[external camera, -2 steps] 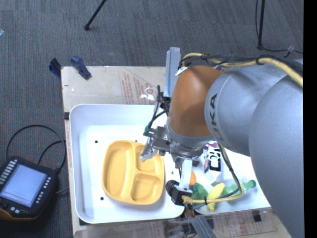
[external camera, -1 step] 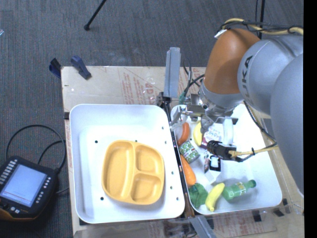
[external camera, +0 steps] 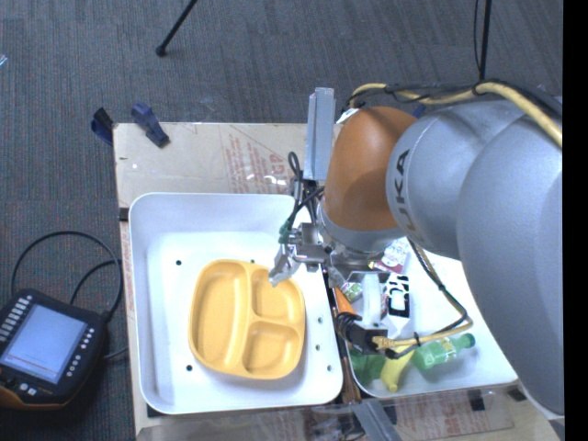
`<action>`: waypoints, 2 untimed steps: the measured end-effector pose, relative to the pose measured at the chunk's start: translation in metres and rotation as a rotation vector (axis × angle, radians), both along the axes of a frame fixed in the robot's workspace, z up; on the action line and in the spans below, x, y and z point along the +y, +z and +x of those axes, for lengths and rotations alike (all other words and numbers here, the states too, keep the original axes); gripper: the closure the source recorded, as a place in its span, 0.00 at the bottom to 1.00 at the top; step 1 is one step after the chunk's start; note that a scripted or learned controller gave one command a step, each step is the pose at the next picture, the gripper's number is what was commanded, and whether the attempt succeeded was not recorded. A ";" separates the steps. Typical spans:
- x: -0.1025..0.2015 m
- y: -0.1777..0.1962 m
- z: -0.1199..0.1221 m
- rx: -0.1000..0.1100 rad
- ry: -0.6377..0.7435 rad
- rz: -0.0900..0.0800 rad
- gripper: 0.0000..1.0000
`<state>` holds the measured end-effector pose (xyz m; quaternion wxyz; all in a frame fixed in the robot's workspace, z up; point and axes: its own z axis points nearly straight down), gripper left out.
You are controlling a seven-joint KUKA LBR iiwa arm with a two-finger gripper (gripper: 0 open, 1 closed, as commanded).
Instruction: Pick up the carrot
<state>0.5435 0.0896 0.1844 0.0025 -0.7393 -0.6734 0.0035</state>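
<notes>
An orange piece that looks like the carrot (external camera: 348, 293) lies at the left edge of the right bin (external camera: 496, 361), mostly hidden under the arm. The gripper (external camera: 279, 270) hangs over the left bin (external camera: 165, 246), at the upper right rim of the yellow divided plate (external camera: 246, 318). It is to the left of the carrot, across the wall between the bins. I see nothing held in it.
The big grey arm with its orange band (external camera: 367, 177) covers most of the right bin. A green bottle (external camera: 445, 348), a yellow banana (external camera: 401, 367), a green item (external camera: 367, 367) and a black-and-white packet (external camera: 397, 298) crowd that bin's front. A teach pendant (external camera: 46, 343) lies on the floor at left.
</notes>
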 end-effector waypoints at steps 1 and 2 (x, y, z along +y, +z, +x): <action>0.029 -0.091 0.035 -0.009 0.216 0.007 0.00; 0.016 0.002 0.100 -0.005 -0.064 -0.001 0.00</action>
